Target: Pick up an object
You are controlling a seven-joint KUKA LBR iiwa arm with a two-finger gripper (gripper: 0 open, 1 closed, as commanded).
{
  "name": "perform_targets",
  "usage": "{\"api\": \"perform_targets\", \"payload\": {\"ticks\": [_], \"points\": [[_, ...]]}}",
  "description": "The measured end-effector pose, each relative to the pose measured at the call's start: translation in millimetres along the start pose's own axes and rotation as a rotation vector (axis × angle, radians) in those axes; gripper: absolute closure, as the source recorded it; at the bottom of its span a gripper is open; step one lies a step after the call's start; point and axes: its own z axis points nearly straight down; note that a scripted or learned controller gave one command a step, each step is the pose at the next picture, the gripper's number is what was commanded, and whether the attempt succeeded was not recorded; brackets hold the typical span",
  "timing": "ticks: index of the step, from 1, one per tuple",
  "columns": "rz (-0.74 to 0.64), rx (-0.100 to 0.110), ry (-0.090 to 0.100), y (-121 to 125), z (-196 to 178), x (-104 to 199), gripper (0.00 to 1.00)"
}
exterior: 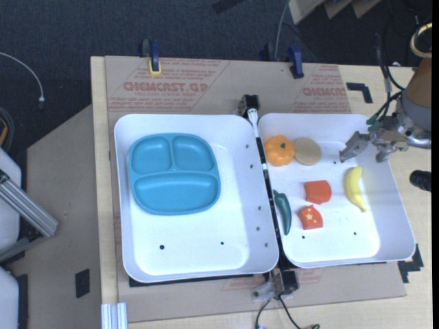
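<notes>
The right bin (384,242) holds several toy foods: an orange pumpkin (279,150), a tan round piece (307,151), a red block (317,191), a small red tomato-like piece (311,217), a dark green pepper (282,211) by the bin's left wall, and a yellow banana (354,187). My gripper (365,150) hangs over the bin's upper right part, just above the banana's top end and to the right of the tan piece. Its fingers (350,147) are spread open with nothing between them.
The left bin (192,252) carries a blue divided plate (175,173) in its upper left half. A black divider strip (262,166) runs between the bins. Clamps (154,60) hold the cardboard at the bench's back edge.
</notes>
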Motion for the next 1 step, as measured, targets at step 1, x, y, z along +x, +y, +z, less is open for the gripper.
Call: {"api": "perform_targets", "payload": {"ticks": [1], "points": [[-0.003,-0.013,-0.003,3.3,-7.0,0.4,0.0]]}}
